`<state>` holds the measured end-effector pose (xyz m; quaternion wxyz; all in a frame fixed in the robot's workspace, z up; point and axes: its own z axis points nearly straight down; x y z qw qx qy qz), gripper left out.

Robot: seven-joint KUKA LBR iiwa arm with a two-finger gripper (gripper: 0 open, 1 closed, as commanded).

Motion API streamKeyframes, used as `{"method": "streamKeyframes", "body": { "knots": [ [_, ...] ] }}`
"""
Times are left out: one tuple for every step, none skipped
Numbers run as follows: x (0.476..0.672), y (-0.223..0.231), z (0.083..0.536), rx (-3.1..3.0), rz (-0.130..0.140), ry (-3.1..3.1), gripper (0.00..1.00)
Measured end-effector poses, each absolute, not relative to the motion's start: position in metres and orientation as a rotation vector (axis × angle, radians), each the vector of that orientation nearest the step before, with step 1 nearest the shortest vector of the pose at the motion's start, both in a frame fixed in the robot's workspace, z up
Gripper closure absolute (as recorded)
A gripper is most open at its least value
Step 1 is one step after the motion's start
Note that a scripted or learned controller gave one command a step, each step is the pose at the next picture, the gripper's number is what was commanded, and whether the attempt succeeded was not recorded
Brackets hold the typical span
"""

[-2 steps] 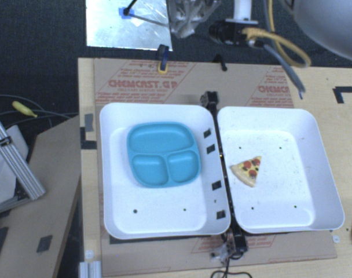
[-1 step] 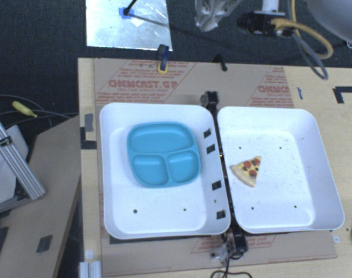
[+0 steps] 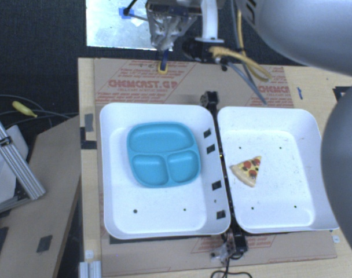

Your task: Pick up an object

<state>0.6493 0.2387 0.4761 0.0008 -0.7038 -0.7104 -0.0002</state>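
A toy pizza slice (image 3: 248, 170) with red dots lies in the right bin (image 3: 292, 213), left of its middle. In the left bin (image 3: 158, 216) a blue three-section plate (image 3: 163, 154) lies flat, toward the far side. My gripper (image 3: 164, 50) hangs high at the top of the view, over the cardboard beyond the left bin's far rim. It is well away from both objects. A small yellow piece (image 3: 162, 68) shows just under its tip; I cannot tell whether it is held or lies on the cardboard.
The bins sit side by side on a cardboard sheet (image 3: 135, 83), joined by a black-clipped divider (image 3: 213, 155). Yellow and grey cables (image 3: 248, 68) trail from the wrist over the cardboard. A metal frame (image 3: 14, 167) stands at the left. The arm's grey body (image 3: 338, 178) overhangs the right bin's right edge.
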Motion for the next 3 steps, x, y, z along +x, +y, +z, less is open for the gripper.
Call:
{"method": "streamKeyframes", "body": {
  "knots": [
    [0.641,0.163,0.540,-2.232,-0.011,-2.221,1.00],
    [0.619,0.227,0.493,-2.211,0.001,-2.230,1.00],
    [0.646,0.114,0.538,-2.237,-0.006,-2.215,1.00]
  ]
}}
